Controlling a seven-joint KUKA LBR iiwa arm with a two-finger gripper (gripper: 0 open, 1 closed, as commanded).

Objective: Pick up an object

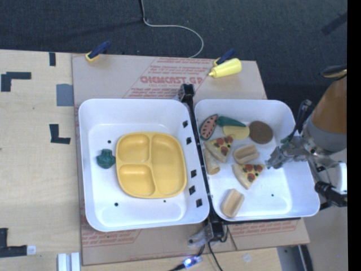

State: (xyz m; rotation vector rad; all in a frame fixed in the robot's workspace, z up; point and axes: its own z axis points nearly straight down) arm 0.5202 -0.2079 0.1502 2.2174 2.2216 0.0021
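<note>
The right bin (282, 199) holds several toy foods: a watermelon slice (207, 126), a yellow corn cob with green leaves (234, 130), a brown round patty (260, 131), a pizza slice (221, 147), a tan bun (245, 153), a second pizza slice (248, 174) and a bread loaf (232, 202). My gripper (277, 159) hangs low over the right side of this bin, just right of the second pizza slice and the bun. I see nothing held in it.
The left bin (93, 129) carries a yellow divided plate (151, 164) and a small green broccoli piece (105, 159). A yellow clamp (227, 68) sits on the cardboard behind the bins. The arm's orange band (333, 106) stands at the right edge.
</note>
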